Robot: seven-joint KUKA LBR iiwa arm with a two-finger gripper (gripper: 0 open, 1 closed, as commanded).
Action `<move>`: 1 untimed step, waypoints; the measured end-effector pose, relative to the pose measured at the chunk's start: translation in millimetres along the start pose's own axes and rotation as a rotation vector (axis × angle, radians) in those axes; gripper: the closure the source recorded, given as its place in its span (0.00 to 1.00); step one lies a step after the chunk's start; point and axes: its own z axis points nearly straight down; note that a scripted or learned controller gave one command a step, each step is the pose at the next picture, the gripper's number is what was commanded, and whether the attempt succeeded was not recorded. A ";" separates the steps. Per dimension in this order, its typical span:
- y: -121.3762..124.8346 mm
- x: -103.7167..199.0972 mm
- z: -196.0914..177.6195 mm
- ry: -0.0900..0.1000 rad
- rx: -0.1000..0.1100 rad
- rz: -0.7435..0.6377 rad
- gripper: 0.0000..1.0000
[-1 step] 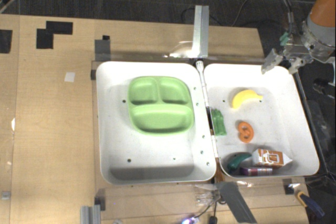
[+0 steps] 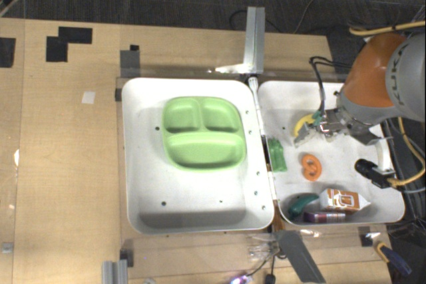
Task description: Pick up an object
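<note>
My gripper (image 2: 307, 134) hangs low in the right bin (image 2: 286, 100), touching a yellow piece (image 2: 303, 122). Near it lie an orange ring (image 2: 311, 166), a green block (image 2: 276, 156) and a carton (image 2: 342, 199). The left bin (image 2: 143, 143) holds 1 green tray (image 2: 202, 132).

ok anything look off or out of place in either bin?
Nothing spilled or broken. Only oddity: the green packet lies tight against the right bin's left wall, by the divider. The green divided plate sits flat in the left bin.
</note>
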 end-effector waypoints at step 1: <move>-45.4 30.4 8.4 -0.007 -0.020 0.019 0.00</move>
